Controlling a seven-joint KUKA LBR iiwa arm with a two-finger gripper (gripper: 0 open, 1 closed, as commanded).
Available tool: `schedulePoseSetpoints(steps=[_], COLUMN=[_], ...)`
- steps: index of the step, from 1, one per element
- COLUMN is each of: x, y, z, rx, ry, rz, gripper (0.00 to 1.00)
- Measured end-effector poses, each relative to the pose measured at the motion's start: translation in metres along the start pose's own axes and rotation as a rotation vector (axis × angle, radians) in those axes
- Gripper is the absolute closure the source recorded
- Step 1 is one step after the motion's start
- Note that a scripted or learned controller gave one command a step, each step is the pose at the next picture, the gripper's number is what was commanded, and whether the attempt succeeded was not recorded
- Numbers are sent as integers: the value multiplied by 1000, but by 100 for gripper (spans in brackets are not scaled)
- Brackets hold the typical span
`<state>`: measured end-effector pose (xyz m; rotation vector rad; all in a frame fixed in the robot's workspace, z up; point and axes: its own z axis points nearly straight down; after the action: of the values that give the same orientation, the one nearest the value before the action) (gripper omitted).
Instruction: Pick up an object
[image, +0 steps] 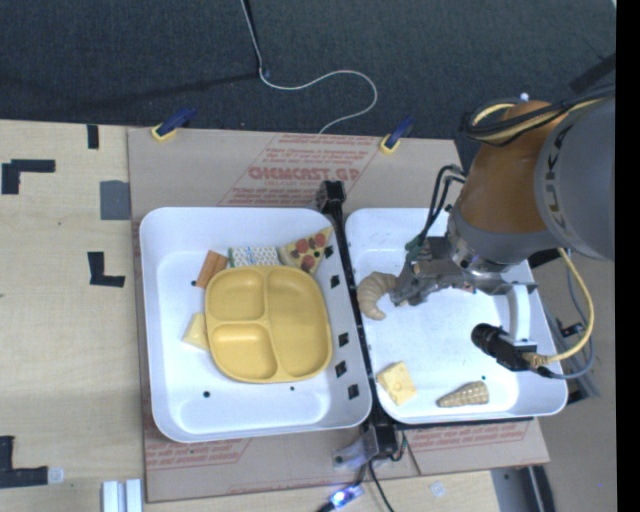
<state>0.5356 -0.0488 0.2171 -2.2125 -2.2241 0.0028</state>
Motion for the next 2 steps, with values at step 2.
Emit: schedulePoseSetpoints(steps=[2], x=[97], y=[-50], z=[3], rx=[2], ry=[-1], rz=[1], gripper=[100])
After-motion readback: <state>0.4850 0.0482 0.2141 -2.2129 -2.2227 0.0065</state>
